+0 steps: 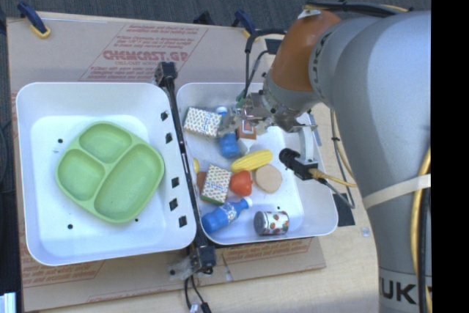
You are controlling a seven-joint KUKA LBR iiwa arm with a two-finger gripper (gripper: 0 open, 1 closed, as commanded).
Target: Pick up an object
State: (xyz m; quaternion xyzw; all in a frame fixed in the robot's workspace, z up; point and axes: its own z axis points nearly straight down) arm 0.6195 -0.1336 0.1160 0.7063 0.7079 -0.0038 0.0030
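Note:
My gripper [245,117] hangs low over the back of the right bin [316,212], under the orange wrist band. Just below and left of it lies a small blue object [229,146], and a patterned box [203,122] sits to its left. Further forward in the bin lie a yellow corn cob [251,160], a tan round piece [269,179], a red tomato-like piece [241,184], a second patterned box [216,184], a blue bottle [224,215] and a small printed can [271,222]. The arm hides the bin's back right part.
The left bin [33,231] holds a green divided plate [110,171]. A black clip strip [178,157] runs along the wall between the bins. Cables [333,176] trail beside the right bin's right rim. Both bins rest on cardboard [139,48].

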